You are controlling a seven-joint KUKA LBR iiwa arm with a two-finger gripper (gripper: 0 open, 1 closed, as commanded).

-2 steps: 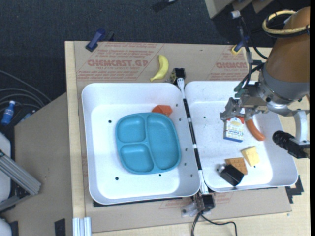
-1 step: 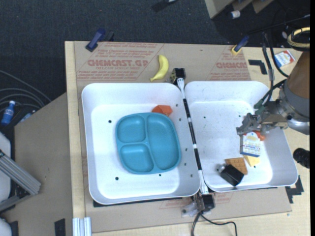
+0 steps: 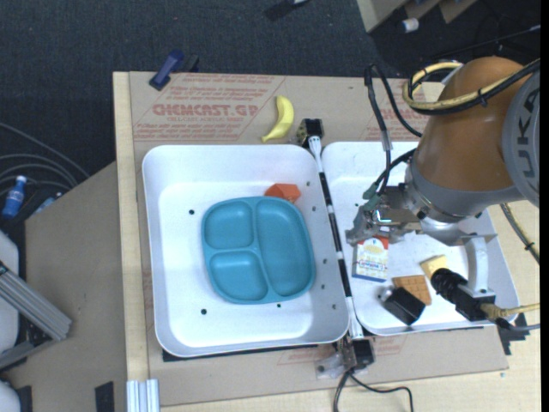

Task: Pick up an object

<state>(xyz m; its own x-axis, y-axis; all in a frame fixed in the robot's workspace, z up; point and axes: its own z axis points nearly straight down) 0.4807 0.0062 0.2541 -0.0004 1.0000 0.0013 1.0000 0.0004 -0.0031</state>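
Dark carpet is surrounding the desk [image 3: 129, 230] while the claw [image 3: 371, 227], grip state unreadable, is hovering over a small packet [image 3: 371, 260] at its 6 o'clock, nothing lifted yet.

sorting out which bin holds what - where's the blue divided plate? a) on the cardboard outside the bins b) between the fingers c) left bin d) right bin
c: the blue divided plate lies flat on the floor of the left bin, with a small orange object just beyond its far edge; the gripper is over the right bin.
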